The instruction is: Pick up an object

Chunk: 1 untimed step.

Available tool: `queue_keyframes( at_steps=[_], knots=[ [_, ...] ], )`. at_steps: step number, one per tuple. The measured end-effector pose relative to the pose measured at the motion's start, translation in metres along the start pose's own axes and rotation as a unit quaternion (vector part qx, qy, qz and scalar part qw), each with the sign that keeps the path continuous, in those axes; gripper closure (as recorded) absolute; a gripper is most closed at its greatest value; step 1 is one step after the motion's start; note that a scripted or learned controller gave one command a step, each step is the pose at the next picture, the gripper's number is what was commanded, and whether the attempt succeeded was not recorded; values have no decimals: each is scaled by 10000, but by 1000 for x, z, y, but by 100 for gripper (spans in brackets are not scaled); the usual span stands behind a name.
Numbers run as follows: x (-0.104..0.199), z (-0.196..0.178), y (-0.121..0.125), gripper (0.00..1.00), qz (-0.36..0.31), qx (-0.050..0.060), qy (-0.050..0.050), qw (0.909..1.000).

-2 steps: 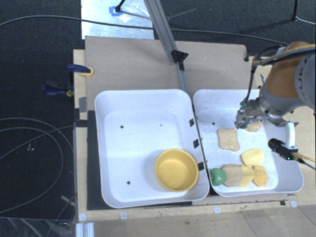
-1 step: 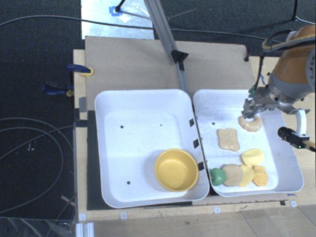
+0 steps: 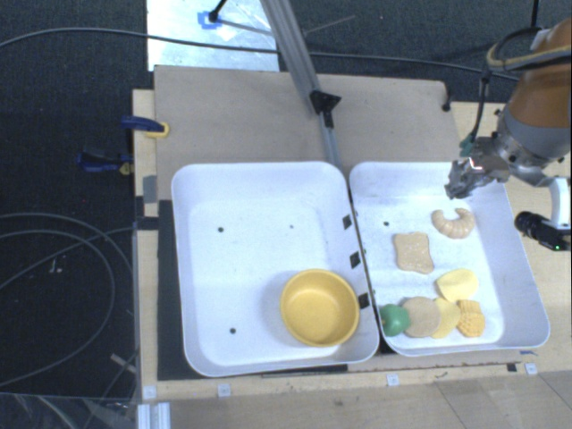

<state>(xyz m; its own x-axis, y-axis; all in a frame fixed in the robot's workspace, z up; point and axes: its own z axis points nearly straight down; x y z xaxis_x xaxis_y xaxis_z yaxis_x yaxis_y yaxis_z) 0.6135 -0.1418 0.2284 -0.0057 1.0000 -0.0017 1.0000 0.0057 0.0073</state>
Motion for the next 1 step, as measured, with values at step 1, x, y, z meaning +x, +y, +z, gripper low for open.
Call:
queue_keyframes(
  at_steps=[1],
  knots=[
    [0,-54,2,100,-2,-5,-2,10000]
  ],
)
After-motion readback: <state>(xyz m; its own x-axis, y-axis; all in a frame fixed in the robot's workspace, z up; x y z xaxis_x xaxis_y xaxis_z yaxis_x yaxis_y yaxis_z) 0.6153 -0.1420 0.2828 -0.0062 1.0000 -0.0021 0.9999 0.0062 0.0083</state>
